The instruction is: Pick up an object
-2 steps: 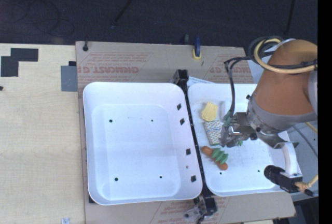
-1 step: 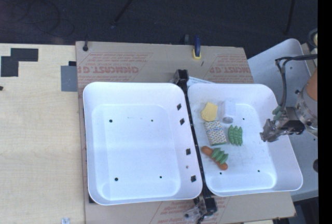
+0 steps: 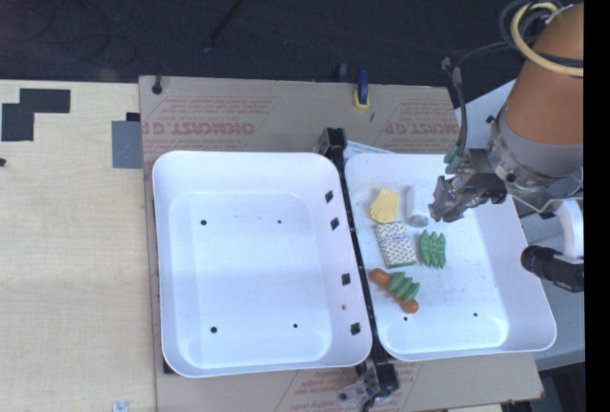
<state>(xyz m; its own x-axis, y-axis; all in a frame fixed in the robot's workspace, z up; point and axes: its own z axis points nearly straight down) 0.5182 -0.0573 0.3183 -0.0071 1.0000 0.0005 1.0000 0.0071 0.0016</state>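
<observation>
In the right bin (image 3: 496,324) lie a yellow ridged block (image 3: 385,205), a white packet with green dots (image 3: 396,244), a green ridged piece (image 3: 434,249), and an orange carrot-like toy with a green top (image 3: 397,288). A small grey disc (image 3: 417,220) rests between the yellow block and the green piece. My gripper (image 3: 446,207) hangs over the bin's upper middle, just right of the grey disc and above the green piece. Nothing is visible between its fingers.
The left bin (image 3: 191,181) sits beside the right one, with a black divider clip strip (image 3: 343,248) between them. Both rest on a cardboard sheet (image 3: 248,119). The arm's orange band (image 3: 558,43) looms at the right edge.
</observation>
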